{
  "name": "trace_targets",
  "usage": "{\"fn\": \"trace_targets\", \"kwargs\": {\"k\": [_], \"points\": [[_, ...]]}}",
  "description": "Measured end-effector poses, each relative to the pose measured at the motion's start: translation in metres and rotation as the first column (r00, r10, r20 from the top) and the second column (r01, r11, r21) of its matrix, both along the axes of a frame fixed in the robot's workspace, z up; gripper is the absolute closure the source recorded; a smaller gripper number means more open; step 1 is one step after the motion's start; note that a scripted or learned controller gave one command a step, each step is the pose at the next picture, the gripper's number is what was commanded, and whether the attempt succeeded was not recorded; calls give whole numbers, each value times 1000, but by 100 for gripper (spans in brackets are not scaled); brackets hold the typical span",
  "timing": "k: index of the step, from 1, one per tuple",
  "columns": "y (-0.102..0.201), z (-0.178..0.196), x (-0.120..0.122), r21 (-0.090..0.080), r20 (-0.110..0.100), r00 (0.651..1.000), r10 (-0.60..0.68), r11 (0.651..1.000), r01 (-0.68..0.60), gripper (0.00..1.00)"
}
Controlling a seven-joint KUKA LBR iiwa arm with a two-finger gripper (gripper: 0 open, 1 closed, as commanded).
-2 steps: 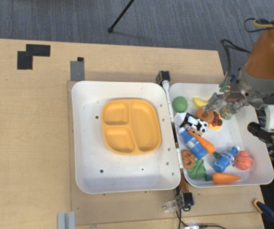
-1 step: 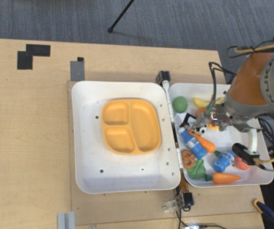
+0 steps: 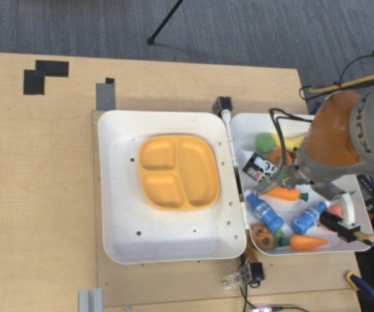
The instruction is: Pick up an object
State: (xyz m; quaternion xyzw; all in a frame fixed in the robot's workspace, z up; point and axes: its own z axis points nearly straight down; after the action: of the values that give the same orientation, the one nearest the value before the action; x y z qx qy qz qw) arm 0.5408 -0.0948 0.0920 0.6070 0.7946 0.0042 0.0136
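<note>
here the right bin (image 3: 363, 208) holds a clutter of small things: a carrot (image 3: 283, 193) lies near its middle, a second carrot (image 3: 307, 242) along the front wall, two blue bottles (image 3: 265, 212) (image 3: 309, 217) between them, a green ball (image 3: 265, 142) toward the back with a yellow piece (image 3: 293, 140) just beside it, and a black-and-white card (image 3: 259, 168) near the left wall. the end effector (image 3: 279, 177) is low in this bin, just above the first carrot and beside the card; whether its jaws are spread or pressed together cannot be told, and nothing can be seen pinched in it. the grey arm (image 3: 343, 135) with its orange band covers the bin's back right part. the left bin (image 3: 118, 194) holds a yellow tray (image 3: 177, 172) with three compartments, lying flat near its middle. both bins sit side by side on the tabletop (image 3: 37, 194), touching along their shared edge.
</note>
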Motion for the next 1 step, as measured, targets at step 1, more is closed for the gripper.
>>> {"fn": "trace_targets", "kwargs": {"k": [1], "points": [[-3, -2, -12, -6, -7, 950, 311, 950, -311, 0]]}}
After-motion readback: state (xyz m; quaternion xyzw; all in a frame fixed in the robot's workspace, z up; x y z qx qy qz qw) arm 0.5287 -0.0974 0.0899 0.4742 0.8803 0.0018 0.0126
